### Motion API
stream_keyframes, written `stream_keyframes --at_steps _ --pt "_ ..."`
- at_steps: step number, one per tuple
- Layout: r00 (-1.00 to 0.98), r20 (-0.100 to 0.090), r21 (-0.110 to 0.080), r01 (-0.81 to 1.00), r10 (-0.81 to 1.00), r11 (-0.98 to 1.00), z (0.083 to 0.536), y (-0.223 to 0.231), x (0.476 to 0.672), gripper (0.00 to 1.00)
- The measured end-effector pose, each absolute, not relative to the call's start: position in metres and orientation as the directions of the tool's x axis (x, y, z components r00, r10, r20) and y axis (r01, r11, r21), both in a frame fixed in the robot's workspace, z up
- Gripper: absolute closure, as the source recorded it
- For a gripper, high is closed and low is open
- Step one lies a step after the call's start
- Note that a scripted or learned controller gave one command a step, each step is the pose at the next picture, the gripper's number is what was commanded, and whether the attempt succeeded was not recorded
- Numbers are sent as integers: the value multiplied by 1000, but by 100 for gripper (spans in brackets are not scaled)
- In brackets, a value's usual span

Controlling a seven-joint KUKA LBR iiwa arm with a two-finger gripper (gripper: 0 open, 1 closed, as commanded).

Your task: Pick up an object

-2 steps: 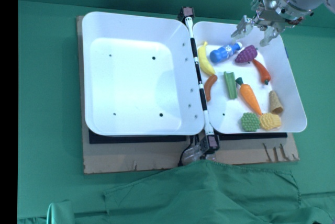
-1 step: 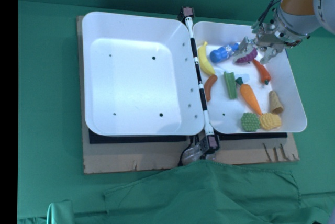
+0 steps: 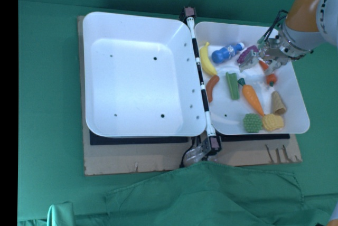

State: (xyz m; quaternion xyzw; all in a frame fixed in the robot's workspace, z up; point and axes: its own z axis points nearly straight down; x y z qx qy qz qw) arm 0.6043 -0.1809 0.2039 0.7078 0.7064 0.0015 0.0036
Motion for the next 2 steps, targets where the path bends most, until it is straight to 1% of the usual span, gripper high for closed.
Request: stream_keyframes --at_steps 1,2 --pt "-3 1 24 1000 1000 3 187 -183 583 0" --pt "0 -6 30 1000 1000 0 201 -185 584 100"
